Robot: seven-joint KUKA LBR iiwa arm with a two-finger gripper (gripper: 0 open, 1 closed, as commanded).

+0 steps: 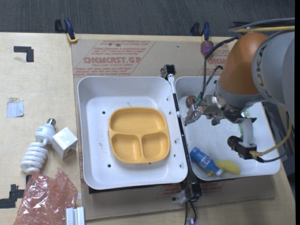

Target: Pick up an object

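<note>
We hover over the right bin, nothing picked yet.
Our gripper (193, 110): spread unclear. Next we descend toward the blue bottle (203, 160).

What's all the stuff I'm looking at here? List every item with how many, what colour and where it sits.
White bins: 2, side by side; left bin, right bin.
Divided tray: 1, yellow-orange, in the left bin.
Bottle: 1, blue, lying at the near edge of the right bin.
Yellow object: 1, beside the bottle in the right bin.
Spiral light bulb: 1, white, on the bench left of the bins.
Small cube: 1, white, next to the bulb.
Crumpled plastic wrap: 1, pinkish, near left corner.
Clamps: 2, blue, along the far edge of the board.
Robot arm: 1, grey and orange, over the right bin.
</note>
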